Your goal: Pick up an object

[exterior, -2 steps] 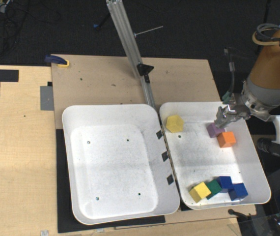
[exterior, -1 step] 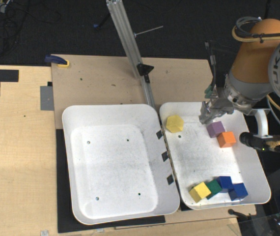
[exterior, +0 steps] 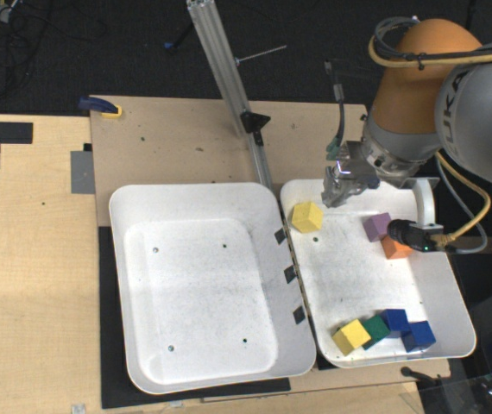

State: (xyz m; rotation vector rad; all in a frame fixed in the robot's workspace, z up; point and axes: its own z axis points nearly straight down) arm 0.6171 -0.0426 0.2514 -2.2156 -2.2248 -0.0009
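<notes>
I am reaching in from the right, my grey arm with its orange band arching over the far corner of the right bin (exterior: 453, 317), a shallow white plastic tray with rounded corners and a faintly speckled floor. My hand (exterior: 339, 188), a small metallic cluster, is hanging over that bin's far left corner, and I cannot tell how it is set. Nothing is showing between its tips.

Just beside my hand, a little nearer the camera and to the left, a yellow block (exterior: 306, 217) is lying tilted on the bin floor, matte and cube-shaped. Further right, a purple block (exterior: 377, 226) is sitting close against an orange block (exterior: 394, 248). At the near end of the bin, a second yellow cube (exterior: 350, 335), a green block (exterior: 375, 329) and two blue blocks (exterior: 406, 329) are clustering together, touching in a loose row.

The left bin (exterior: 134, 205) is lying alongside, the same white plastic, with black clips joining the two. Both are resting on a pale wooden counter (exterior: 39, 248), and a ribbed aluminium rail (exterior: 224, 67) is slanting up behind them.
</notes>
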